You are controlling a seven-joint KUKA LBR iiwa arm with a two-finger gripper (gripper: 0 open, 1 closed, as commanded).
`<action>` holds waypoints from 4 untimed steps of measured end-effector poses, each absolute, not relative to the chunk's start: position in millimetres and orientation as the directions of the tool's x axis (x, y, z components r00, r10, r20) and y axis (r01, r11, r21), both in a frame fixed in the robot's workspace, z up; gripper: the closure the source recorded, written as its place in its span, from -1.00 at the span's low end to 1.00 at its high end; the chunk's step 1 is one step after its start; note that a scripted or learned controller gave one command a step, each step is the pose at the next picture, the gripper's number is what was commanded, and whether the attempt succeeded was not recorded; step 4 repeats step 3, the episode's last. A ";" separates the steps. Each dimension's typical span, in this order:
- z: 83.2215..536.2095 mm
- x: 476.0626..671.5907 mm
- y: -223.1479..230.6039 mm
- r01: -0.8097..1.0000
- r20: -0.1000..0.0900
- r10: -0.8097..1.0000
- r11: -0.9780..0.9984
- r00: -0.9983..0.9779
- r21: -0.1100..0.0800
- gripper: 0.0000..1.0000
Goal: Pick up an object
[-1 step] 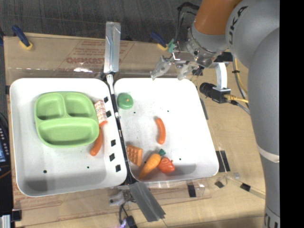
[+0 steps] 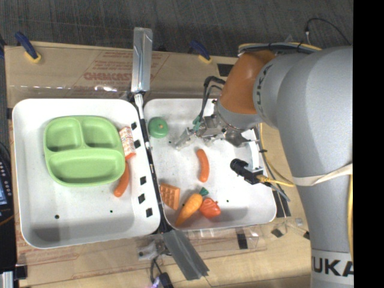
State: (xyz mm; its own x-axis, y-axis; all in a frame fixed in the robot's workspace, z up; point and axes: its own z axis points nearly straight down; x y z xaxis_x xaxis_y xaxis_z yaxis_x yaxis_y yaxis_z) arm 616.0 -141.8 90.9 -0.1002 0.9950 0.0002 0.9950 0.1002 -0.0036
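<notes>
The gripper (image 2: 193, 132) hangs low in the upper middle of the right bin (image 2: 264, 206), its tips near the bin floor beside a green round toy (image 2: 158, 127); whether it is spread or pressed together cannot be told, and nothing shows between its tips. Below it lies a sausage (image 2: 203, 164), and along the bin's lower edge sit a waffle (image 2: 170, 195), a carrot (image 2: 190, 206) and a red pepper (image 2: 210, 207). The left bin (image 2: 30, 221) holds a green divided plate (image 2: 84, 150), a second sausage (image 2: 123, 180) and a small snack packet (image 2: 126, 140).
</notes>
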 end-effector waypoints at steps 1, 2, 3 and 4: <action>90.5 580.4 -161.7 1.000 0.001 1.000 0.017 -0.017 -0.005 -1.00; 99.0 580.7 -162.0 1.000 0.000 1.000 0.022 -0.022 -0.007 1.00; 190.3 582.6 -146.6 0.996 -0.001 0.996 -0.085 0.085 -0.004 1.00; 190.3 582.6 -146.6 0.996 -0.001 0.996 -0.085 0.085 -0.004 1.00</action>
